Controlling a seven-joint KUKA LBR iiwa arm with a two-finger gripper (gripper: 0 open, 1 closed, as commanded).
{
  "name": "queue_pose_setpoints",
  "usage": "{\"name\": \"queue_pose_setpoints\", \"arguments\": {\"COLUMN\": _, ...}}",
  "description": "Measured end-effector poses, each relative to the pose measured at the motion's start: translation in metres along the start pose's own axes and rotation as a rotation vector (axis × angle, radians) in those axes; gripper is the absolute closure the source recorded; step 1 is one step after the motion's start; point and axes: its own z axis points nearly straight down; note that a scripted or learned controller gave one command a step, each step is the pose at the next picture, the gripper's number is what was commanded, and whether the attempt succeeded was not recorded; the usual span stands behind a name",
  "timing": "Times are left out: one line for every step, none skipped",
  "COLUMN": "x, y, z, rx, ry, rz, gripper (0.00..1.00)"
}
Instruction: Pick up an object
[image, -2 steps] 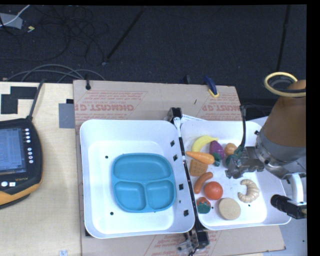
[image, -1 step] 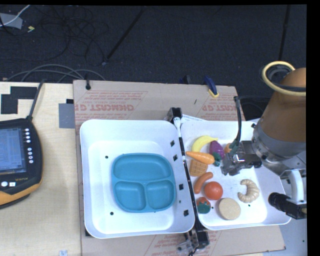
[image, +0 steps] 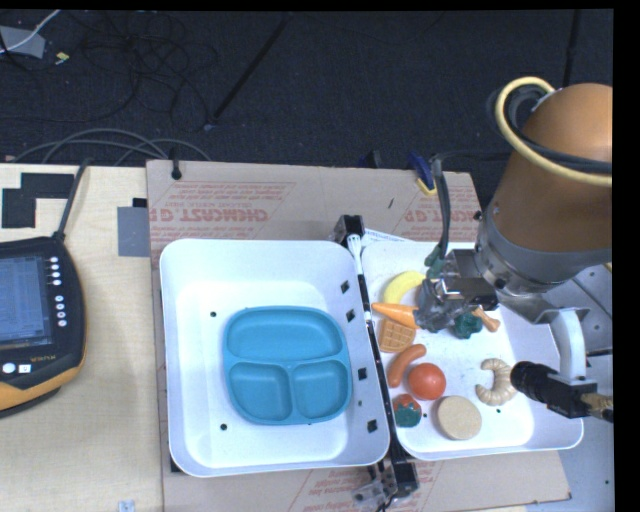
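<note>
From my feed, the jaws (image: 440, 310) sat low in the right bin (image: 540, 430), in the tight cluster of toy food; I couldn't tell whether they were apart or together, too dark and cluttered there. Likeliest target, my guess: the waffle piece (image: 396, 332) or carrot (image: 394, 312) just left of them, with the banana (image: 403, 286) touching behind. Risks: pinching two items at once, or nudging one against the bin wall, since everything was packed close. The sausage (image: 404, 362) and tomato (image: 427, 381) were round and smooth, likely to squirt out. The left bin (image: 190, 290) held a blue divided plate (image: 286, 362).
</note>
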Motion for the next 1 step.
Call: {"name": "queue_pose_setpoints", "arguments": {"x": 0.0786, "y": 0.0008, "z": -0.0767, "rx": -0.002, "ry": 0.002, "rz": -0.002, "gripper": 1.0}}
